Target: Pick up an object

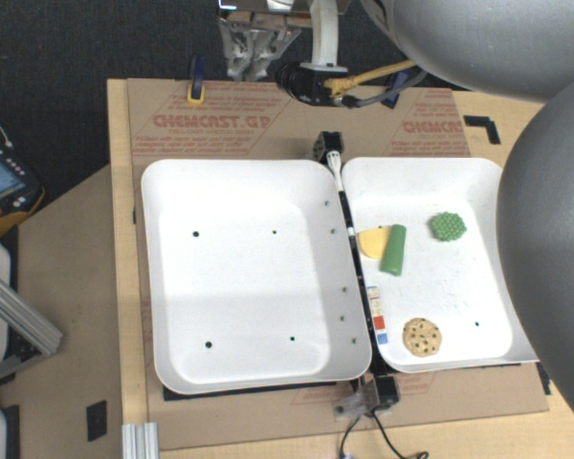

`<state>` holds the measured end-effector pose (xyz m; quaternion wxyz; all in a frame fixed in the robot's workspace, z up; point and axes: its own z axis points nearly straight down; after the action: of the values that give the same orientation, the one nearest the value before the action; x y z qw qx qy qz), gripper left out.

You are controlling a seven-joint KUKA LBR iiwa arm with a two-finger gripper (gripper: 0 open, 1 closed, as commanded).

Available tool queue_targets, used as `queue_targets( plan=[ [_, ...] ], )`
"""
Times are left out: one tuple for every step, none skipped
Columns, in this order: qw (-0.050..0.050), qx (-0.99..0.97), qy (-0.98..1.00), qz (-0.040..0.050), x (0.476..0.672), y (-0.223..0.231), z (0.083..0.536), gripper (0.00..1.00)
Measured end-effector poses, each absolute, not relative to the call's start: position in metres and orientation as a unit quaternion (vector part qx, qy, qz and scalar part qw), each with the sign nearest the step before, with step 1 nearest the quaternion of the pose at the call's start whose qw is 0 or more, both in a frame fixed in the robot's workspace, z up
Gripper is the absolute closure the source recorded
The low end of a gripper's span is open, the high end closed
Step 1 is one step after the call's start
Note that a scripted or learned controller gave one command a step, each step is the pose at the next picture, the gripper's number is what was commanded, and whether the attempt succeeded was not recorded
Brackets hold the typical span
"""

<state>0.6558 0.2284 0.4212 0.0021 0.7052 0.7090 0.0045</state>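
Two "CHEMCAST" prints mark the cardboard sheet (pixel 297 120).

One fixed camera looks down at a slant on both white bins (pixel 158 256), arm (pixel 478 27) close overhead.

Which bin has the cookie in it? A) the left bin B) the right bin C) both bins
B: the cookie lies near the front edge of the right bin, along with the green stick, the yellow piece and the bumpy green ball.
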Motion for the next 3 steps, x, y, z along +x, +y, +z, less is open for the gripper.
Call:
queue_targets(
  plan=[
    [0.001, 0.706, 0.708, 0.0029, 0.578, 0.209, 0.533, 1.0],
    [0.0, 0.707, 0.708, 0.0002, 0.58, 0.21, 0.528, 0.0],
    [0.003, 0.707, 0.707, 0.005, 0.669, 0.225, 0.538, 0.0]
  ],
)
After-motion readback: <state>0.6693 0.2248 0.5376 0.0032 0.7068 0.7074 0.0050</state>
